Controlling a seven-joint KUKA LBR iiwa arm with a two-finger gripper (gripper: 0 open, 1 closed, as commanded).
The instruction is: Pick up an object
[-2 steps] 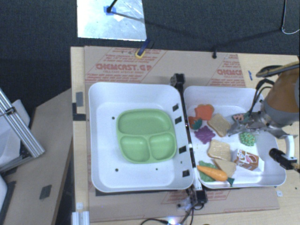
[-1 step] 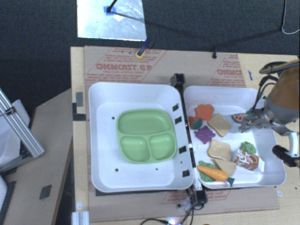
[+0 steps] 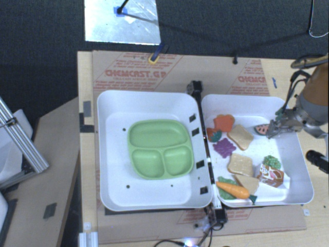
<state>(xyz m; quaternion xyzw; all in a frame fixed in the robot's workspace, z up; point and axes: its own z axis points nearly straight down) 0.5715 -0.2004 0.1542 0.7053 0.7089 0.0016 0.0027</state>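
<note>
The right bin holds toy food. In it lie an orange-red piece, a small teal piece, purple grapes, three bread slices, a carrot, broccoli and a small printed carton. A red watermelon slice lies near the bin's upper right. My gripper is low over the bin, right beside that slice and touching or nearly touching its right end. The arm comes in from the right.
The left bin carries a green divided plate. A black hinge strip runs between the two bins. Cardboard lies under both bins, with a yellow clip at its far edge.
</note>
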